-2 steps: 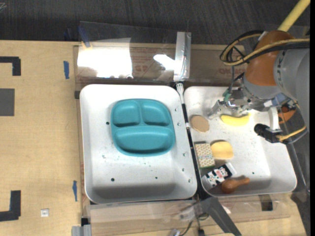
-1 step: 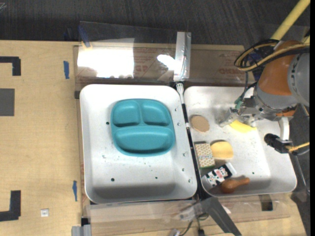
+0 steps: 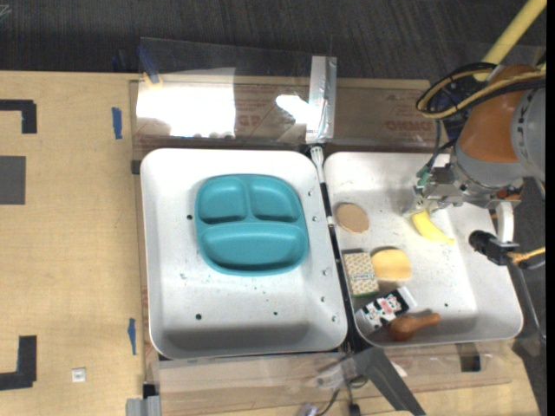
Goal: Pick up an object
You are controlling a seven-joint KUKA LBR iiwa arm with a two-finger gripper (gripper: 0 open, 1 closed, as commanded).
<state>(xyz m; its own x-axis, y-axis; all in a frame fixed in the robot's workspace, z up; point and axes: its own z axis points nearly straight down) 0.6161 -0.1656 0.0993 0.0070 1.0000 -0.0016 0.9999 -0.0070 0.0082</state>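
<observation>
Smooth white bin [image 3: 451,306] holds a curved yellow banana [image 3: 431,226].

The desk [image 3: 61,232] is a pale wooden board with black angle marks at its nine o'clock edge and short blue tape strips near the bins. Two shallow white bins sit directly on it, touching side by side: the left bin [image 3: 165,302] toward the centre, the right bin [image 3: 486,310] at three o'clock. At twelve o'clock, just behind the bins, a clear plastic panel [image 3: 225,102] stands on the board, catching glare.
</observation>
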